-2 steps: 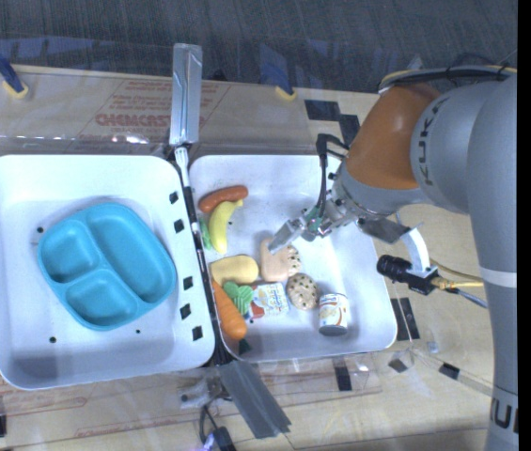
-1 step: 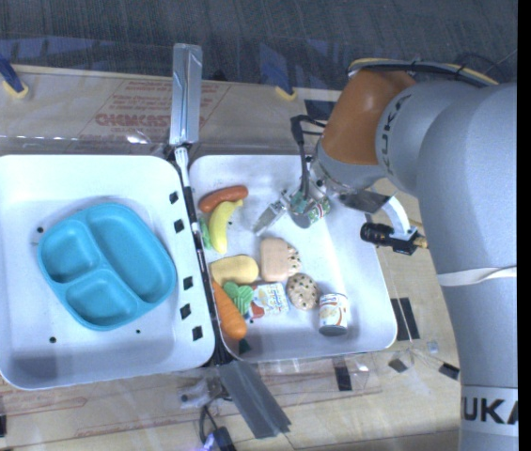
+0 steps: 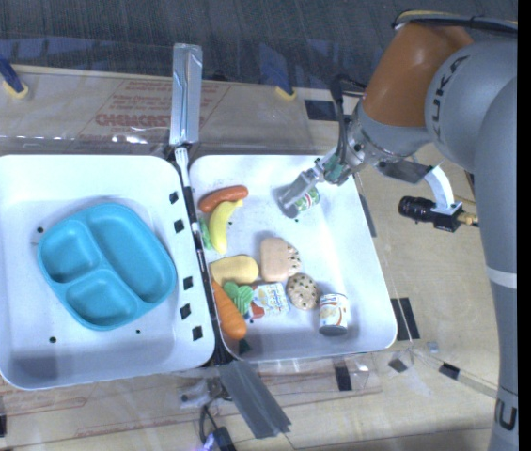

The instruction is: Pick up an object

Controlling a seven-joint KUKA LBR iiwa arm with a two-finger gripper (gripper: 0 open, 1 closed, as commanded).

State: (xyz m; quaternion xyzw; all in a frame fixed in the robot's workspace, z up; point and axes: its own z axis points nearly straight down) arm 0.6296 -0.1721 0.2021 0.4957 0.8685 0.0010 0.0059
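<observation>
My gripper reaches into the right bin near its far right corner. A small silver can with a green label hangs tilted at the fingertips, and the fingers are shut on its upper end. Its shadow falls on the bin floor just below it. Further toys lie in the same bin: a sausage, a banana, a yellow potato, a tan paw-shaped piece, a cookie, a second small can and a carrot.
The left bin holds a blue divided plate. A metal divider post stands at the back between the bins. The toys crowd the right bin's left and front parts; bare floor shows along its right side.
</observation>
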